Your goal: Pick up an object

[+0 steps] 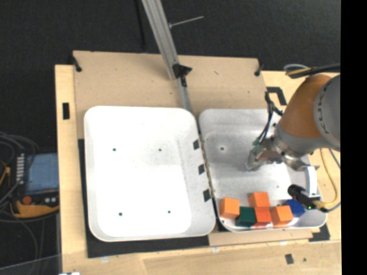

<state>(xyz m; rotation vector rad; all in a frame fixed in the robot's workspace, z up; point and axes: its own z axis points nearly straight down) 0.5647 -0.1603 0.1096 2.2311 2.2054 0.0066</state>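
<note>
Bins sit side by side on the bench, and reading from the left, the left bin point(143, 171) shows me bare white floor, nothing there worth a reach. Next over, the right bin point(229, 136) holds everything I could take, and all of it is crowded along the near rim: an orange block point(230, 207) at the left end of the row, a green block point(247, 216) touching it, then two more orange blocks point(261, 205) stacked close, another orange one point(282, 215), and a blue block point(296, 207) at the far right. My gripper point(256, 158) hangs over the bare middle of that bin, apart from the row and beyond it. These look to me like small rigid cubes, light, hard-faced and a little slick, not fragile, so a firm pinch across two flat opposite sides should hold. The leftmost orange block seems my best pick, since its left face stands free while the others are hemmed in by neighbours and the rim. Whether I am spread or clenched cannot be told from this slant.
</note>
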